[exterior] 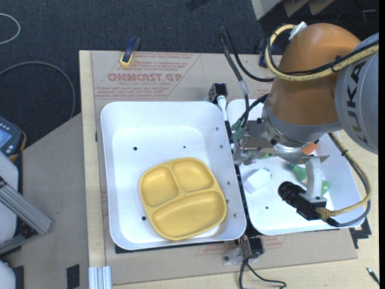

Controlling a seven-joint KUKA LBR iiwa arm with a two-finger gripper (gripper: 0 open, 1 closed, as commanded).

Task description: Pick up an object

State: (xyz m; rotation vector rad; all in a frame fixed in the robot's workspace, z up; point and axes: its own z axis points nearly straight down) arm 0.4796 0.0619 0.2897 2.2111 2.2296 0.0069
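A: Dark carpet all round, cables trailing, and a wooden desk (150, 71) printed with red lettering, a yellow-and-blue clip (128, 53) at its far edge.

B: The arm (313, 83) hangs over the right bin (271, 218); the jaws are hidden under the wrist, so I cannot tell how they stand.

A: A green object (301, 172) lies in that bin just beside the wrist, partly covered, near a white scrap (258, 179).

B: And the left bin (120, 131) holds a yellow divided plate (182, 197), well apart from the arm.
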